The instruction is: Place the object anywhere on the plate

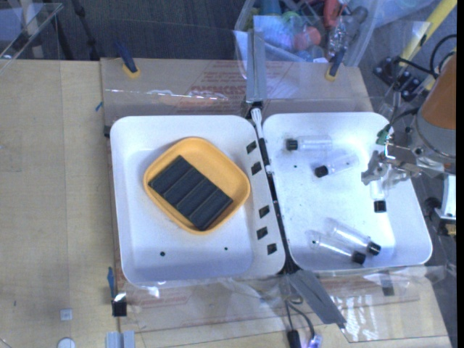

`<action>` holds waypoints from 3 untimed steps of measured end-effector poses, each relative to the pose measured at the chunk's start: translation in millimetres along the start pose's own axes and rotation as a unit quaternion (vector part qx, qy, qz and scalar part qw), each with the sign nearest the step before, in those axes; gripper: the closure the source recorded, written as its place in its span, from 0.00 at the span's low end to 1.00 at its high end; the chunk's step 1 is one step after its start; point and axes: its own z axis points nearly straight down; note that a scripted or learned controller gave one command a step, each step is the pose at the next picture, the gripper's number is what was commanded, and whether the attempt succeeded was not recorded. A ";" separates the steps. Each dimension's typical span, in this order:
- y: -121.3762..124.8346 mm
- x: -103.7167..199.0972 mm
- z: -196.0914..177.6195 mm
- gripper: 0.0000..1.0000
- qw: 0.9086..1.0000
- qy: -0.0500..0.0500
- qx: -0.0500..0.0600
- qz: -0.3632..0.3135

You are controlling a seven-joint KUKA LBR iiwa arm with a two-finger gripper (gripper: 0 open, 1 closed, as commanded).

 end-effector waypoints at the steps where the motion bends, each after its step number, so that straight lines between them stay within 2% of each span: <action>1: 33.1 17.2 25.0 1.00 0.999 0.000 -0.001 -0.042; 2: 64.7 40.8 31.1 1.00 0.990 0.000 -0.002 -0.144; 3: 67.9 62.1 38.4 1.00 0.977 0.001 -0.001 -0.215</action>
